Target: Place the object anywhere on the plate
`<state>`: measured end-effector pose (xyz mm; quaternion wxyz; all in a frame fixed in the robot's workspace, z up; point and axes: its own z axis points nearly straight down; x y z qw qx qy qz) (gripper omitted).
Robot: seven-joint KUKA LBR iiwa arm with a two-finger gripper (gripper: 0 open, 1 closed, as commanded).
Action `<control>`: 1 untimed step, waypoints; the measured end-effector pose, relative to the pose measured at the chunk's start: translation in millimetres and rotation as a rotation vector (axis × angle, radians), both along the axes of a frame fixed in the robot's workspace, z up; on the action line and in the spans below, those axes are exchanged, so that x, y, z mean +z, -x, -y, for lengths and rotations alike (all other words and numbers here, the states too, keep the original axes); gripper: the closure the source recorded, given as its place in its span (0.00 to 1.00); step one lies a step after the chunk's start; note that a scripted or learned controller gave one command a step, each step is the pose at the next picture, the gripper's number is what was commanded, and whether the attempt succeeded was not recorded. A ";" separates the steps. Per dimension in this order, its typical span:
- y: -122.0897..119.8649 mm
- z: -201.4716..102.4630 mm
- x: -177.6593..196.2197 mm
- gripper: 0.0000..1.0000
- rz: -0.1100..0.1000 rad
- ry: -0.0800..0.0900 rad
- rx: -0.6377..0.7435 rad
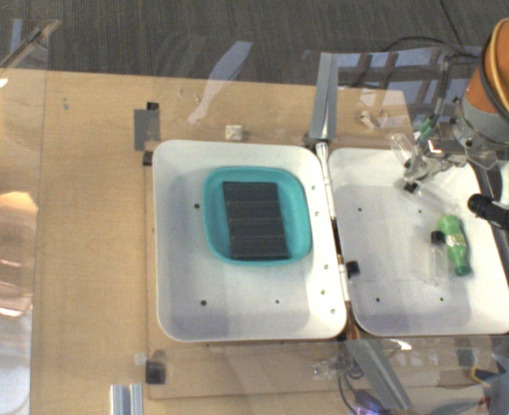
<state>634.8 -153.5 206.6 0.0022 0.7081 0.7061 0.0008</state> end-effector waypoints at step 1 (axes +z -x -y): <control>69.7 -76.0 -1.1 1.00 0.002 -0.001 0.149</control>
